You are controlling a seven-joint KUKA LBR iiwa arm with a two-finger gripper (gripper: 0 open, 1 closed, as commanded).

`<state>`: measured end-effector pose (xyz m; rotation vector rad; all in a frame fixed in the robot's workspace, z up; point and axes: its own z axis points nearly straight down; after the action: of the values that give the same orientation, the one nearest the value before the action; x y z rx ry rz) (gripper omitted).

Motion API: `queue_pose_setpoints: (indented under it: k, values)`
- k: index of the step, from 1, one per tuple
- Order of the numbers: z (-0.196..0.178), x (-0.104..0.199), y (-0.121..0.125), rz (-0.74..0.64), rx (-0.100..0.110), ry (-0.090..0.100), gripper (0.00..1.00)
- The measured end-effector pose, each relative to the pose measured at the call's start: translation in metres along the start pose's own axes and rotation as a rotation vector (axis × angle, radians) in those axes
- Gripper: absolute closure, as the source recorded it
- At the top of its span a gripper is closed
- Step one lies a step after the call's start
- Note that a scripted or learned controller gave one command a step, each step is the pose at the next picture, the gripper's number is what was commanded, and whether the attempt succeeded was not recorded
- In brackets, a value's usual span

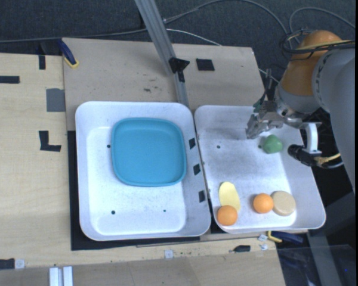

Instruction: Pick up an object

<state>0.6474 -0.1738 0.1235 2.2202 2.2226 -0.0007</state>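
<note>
My gripper (255, 130) hangs over the back of the right bin (244, 165), fingers pointing down to the left. A small green object (271, 143) lies just right of and below the fingertips, apart from them. Nothing shows between the fingers. Along the bin's front edge lie a yellow piece (228, 192), an orange ball (227, 215), a second orange ball (262, 203) and a beige round object (283, 202).
The left bin (92, 177) holds a blue square plate (148, 151). A grey metal pole (161, 34) slants down to the gap between the bins. The arm's orange band (307, 58) and grey body fill the right side.
</note>
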Motion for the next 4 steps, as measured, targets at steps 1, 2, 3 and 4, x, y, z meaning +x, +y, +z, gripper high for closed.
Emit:
queue_pose_setpoints:
  k: [1,2,3,4]
  values:
    - [-0.044,0.006,-0.002,0.0,-0.004,0.0,1.0]
    - [-0.094,0.001,0.007,0.001,-0.004,-0.001,1.0]
    - [-0.129,0.001,0.008,0.001,-0.003,0.0,1.0]
    - [-0.132,0.041,-0.016,-0.002,-0.001,0.001,1.0]
